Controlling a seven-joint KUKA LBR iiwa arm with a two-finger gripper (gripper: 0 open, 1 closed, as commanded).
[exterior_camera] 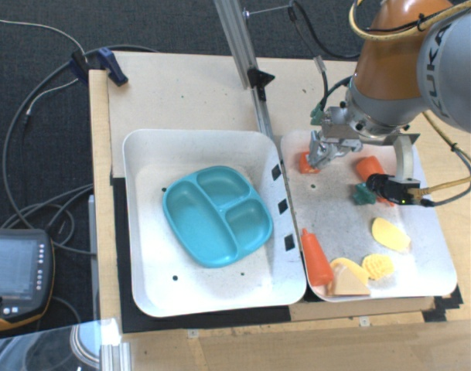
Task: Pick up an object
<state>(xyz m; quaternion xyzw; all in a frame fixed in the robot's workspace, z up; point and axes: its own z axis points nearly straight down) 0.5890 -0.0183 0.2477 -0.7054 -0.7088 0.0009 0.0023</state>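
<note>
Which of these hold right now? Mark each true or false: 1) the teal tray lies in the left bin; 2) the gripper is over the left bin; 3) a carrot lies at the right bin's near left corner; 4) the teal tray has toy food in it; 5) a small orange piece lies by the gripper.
1) True: the teal tray lies in the left bin.
2) False: the gripper is over the right bin, at its far left.
3) True: the carrot lies there along the wall.
4) False: its compartments hold nothing.
5) True: the orange piece lies just left of it.
</note>
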